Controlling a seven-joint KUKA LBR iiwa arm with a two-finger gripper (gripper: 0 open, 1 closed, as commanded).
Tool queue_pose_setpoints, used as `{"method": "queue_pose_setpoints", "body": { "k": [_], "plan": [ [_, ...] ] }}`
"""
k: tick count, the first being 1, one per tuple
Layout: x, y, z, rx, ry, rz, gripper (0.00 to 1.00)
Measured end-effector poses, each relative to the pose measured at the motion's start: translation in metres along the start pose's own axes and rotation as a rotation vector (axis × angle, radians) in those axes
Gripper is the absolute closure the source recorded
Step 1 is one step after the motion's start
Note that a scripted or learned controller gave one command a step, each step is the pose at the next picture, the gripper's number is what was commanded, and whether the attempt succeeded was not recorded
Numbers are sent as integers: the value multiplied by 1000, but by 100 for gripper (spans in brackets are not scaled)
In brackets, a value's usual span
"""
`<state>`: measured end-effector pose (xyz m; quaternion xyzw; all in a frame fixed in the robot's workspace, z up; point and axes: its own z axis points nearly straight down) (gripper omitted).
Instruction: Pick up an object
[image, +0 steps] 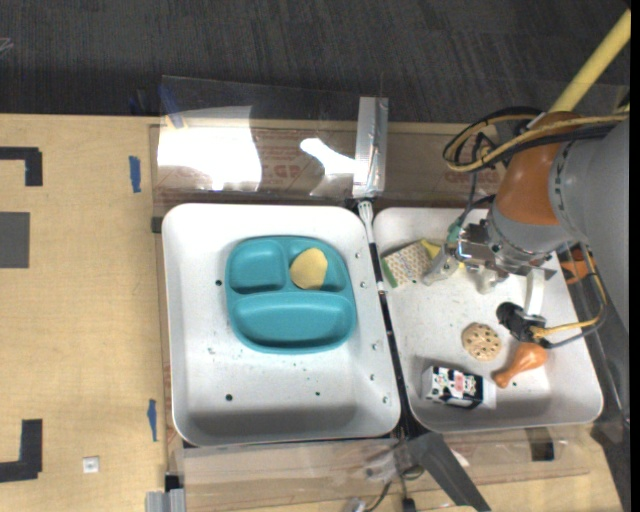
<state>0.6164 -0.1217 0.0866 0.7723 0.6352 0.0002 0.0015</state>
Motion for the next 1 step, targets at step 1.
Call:
{"method": "queue_pose_setpoints", "body": {
  "k": [1],
  "plan": [
    [-39, -73, -1, -3, 0, -98, 0]
  ]
}}
